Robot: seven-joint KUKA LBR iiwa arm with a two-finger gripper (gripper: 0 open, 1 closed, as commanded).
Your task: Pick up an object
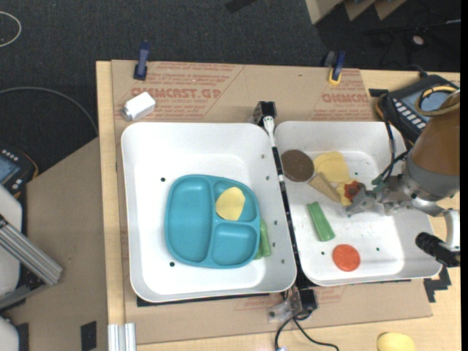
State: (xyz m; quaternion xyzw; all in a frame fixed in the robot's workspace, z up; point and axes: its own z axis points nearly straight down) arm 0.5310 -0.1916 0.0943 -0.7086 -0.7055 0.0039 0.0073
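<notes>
Where the right bin (380,265) holds its scatter of toy food, the gripper (356,199) reaches in low from the right, its tip at a small red piece (353,189) beside the tan wedge (327,187); whether it grasps anything I cannot tell. Nearby lie a brown disc (297,164), yellow slice (333,165), green stick (319,220) and orange round (346,257). A teal divided plate (191,225) with a yellow piece (230,203) sits in the left bin (146,167).
</notes>
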